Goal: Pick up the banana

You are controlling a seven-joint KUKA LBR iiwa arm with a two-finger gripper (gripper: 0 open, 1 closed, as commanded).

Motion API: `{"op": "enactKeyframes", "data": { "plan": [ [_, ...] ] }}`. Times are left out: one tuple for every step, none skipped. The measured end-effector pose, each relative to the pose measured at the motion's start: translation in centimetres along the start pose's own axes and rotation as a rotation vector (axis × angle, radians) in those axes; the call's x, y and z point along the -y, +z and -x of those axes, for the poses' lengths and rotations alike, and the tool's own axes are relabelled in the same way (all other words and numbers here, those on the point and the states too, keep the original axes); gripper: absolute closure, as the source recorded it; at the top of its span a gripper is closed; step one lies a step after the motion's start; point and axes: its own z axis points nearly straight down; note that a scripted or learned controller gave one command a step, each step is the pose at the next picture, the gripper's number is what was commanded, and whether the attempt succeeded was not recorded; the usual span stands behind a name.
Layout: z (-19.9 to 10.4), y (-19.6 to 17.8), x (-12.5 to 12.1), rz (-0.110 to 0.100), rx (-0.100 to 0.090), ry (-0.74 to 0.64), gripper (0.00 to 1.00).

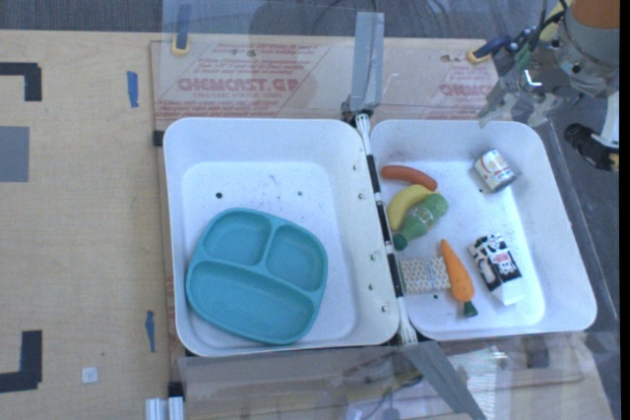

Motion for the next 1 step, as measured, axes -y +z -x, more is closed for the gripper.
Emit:
{"op": "enactKeyframes", "data": {
  "plan": [
    [-6.66,11.17,2.41,0.002,0.000,-0.364,0.00]
  ]
}}
